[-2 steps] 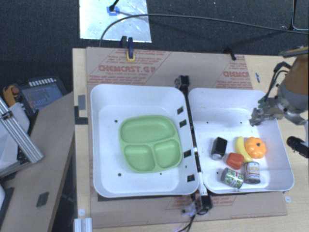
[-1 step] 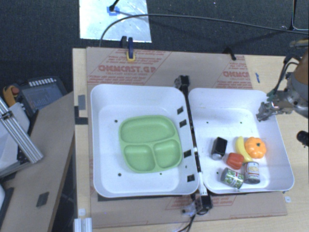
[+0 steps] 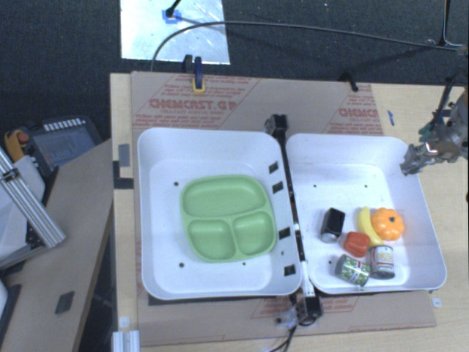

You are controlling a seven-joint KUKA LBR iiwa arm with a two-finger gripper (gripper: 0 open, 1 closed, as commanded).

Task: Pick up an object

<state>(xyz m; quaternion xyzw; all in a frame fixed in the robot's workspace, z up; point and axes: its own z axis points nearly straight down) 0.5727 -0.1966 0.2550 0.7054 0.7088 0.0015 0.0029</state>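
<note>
Near edge: black clips and cable ends (image 3: 304, 310) sit at the seam where the two bins meet, on the cardboard sheet (image 3: 242, 97) under both.
Right bin (image 3: 359, 156): all loose objects are bunched in its near right corner.
Green can (image 3: 352, 270): lying on its side, nearest the bin's front wall, touching the small can beside it.
Small can (image 3: 382, 261): upright, red and white label, just right of the green can.
Red block (image 3: 357, 243): just behind the green can, between the black object and the banana.
Black object (image 3: 332, 224): left of the cluster, tilted, a little apart from the red block.
Banana (image 3: 366, 223): yellow, curved, pressed against the orange pumpkin (image 3: 388, 224) on its right.
Left bin (image 3: 212, 149): holds a green three-compartment plate (image 3: 226, 217), lying flat near the bin's middle.
Gripper (image 3: 410, 163): over the far right rim of the right bin, well apart from the cluster, nothing visible between its fingers; whether they are apart or together cannot be made out.
Far side: a blue and yellow clamp (image 3: 197, 73) grips the cardboard's back edge, with a shiny sheet (image 3: 174, 20) on the dark floor behind it.
</note>
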